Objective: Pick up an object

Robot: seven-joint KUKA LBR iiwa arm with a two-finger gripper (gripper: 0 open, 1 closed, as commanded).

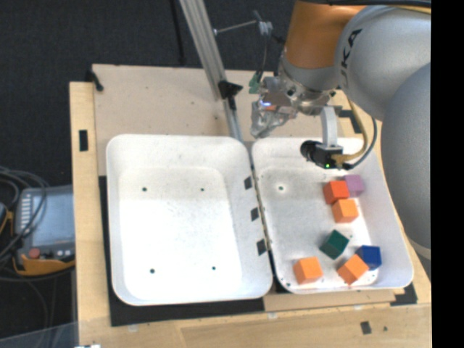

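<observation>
My gripper (265,127) hangs over the far left corner of the right bin (290,216), close to the divide between the two bins. I see nothing between its fingers. Several small blocks lie in the right bin, well in front of and to the right of the gripper: an orange-red block (336,191) with a pale purple block (354,185) beside it, an orange block (346,210), a dark green block (335,243), a blue block (369,256), and two orange blocks (307,270) (353,269) by the near wall.
The left bin (174,216) sits beside the right one. A slanted metal post (206,49) rises behind the bins. A black fitting with a green light (321,154) hangs by the right bin's far wall. A handheld control unit (43,227) lies at the far left.
</observation>
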